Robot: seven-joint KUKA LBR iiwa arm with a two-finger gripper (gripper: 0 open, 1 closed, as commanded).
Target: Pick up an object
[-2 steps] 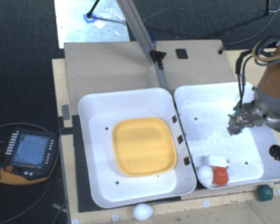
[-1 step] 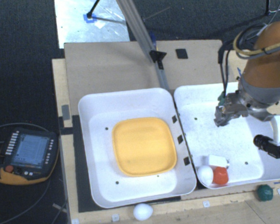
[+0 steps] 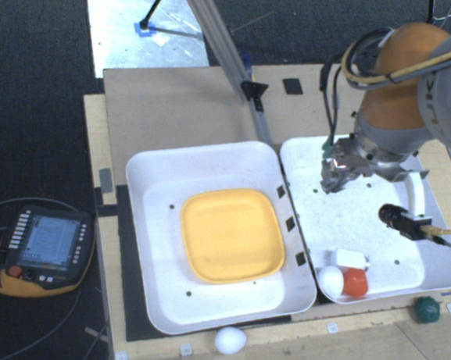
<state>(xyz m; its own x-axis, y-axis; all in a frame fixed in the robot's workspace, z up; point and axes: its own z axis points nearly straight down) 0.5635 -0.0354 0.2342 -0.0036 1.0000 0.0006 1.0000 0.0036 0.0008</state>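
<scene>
My gripper (image 3: 334, 180) hangs over the upper left part of the right bin (image 3: 369, 202), pointing down, and nothing shows beneath it but the bin's bare floor. At that bin's near edge lie three small objects close together: a white egg-shaped piece (image 3: 330, 280), a red piece (image 3: 355, 283) and a white block (image 3: 351, 260). They sit well below the gripper in the view, apart from it. A square yellow plate (image 3: 233, 234) lies flat in the middle of the left bin (image 3: 154, 221).
A black cylinder (image 3: 398, 221) with a yellow cable juts over the right bin's right side. On the bench in front of the bins rest a white egg (image 3: 230, 339) and a green ball (image 3: 427, 309). A teach pendant (image 3: 44, 254) lies far left.
</scene>
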